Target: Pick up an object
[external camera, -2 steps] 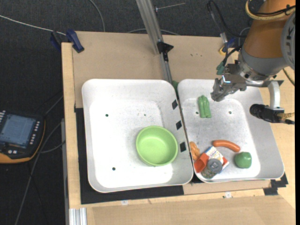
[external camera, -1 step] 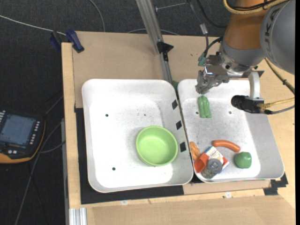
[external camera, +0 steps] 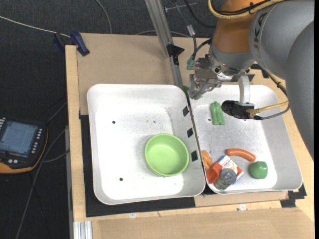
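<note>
Arm [external camera: 284,29]: fat matte-grey cylindrical link, filling the 1–3 o'clock part of the view. Glossy orange band [external camera: 239,11] above the wrist, rounded, with a thin yellowish cable looped over its top. Grey wrist collar under the band. End effector [external camera: 202,86]: small bare-metal/grey assembly with brackets and dark wiring around it. Black module [external camera: 237,108] at its 4 o'clock, hung on a pale bracket, with a yellow-orange cable running off toward 3 o'clock.
</note>
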Controlling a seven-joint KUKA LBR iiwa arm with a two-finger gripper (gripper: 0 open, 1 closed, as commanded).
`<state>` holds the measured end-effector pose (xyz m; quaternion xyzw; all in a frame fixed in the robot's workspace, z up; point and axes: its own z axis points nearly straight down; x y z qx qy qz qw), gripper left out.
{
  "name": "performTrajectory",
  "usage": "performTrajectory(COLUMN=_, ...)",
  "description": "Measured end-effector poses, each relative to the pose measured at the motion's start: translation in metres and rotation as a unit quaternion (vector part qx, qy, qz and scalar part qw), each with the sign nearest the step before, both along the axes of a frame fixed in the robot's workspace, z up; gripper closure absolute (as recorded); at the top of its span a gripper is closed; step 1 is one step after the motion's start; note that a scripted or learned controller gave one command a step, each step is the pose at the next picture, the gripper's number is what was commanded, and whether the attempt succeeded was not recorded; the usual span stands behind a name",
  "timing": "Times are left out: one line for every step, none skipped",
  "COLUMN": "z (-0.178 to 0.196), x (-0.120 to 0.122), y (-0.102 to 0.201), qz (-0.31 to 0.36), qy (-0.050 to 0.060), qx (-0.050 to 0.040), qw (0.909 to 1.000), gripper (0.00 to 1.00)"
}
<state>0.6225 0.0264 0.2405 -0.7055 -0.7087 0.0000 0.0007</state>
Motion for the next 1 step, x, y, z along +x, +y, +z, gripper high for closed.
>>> performTrajectory(z=-0.0118, x=0.0153, y=0.0544, qz=0.0, qy=0.0, qx=0.0, qw=1.0, gripper=1.0)
